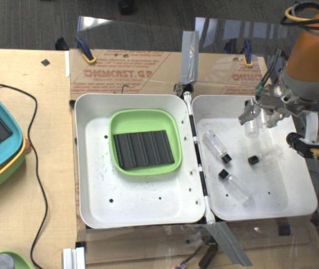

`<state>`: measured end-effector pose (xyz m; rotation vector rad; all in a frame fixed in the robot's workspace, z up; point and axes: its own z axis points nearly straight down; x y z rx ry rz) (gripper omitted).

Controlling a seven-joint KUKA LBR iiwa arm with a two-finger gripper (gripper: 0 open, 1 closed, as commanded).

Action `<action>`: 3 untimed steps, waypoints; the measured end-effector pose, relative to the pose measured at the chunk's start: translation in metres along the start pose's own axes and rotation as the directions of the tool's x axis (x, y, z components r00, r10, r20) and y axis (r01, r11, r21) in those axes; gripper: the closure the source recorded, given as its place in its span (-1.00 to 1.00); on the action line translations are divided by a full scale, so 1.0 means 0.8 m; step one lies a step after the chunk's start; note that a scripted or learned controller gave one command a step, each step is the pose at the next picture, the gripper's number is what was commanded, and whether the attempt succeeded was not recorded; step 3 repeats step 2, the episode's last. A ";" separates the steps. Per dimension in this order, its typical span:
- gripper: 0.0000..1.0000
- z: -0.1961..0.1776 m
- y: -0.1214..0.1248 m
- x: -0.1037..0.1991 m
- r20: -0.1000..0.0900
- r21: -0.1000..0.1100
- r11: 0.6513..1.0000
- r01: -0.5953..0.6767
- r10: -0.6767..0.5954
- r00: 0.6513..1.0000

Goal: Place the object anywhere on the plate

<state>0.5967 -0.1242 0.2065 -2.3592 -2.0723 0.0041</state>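
Hovering over the far side of the right shallow white bin [299, 206], our two-finger gripper [253, 118] seems to carry a clear plastic vial [252, 128] hanging just beneath it, though we cannot tell how the end effector is set or whether the vial is truly clamped. Two more clear vials with black caps [215, 146] [235, 185] and a loose black cap [253, 160] lie on that bin's floor. Our target, the green square plate with a dark ribbed insert [170, 122], sits in the left white bin [92, 200], well apart, so we judge a leftward carry across the divider comes next.
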 end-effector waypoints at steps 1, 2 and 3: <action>-1.00 0.000 0.000 0.000 0.000 0.000 1.000 0.000 0.000 1.000; -1.00 -0.074 -0.023 -0.035 0.001 -0.001 0.990 -0.140 0.140 0.990; -1.00 -0.074 -0.023 -0.035 0.001 -0.001 0.990 -0.140 0.140 0.990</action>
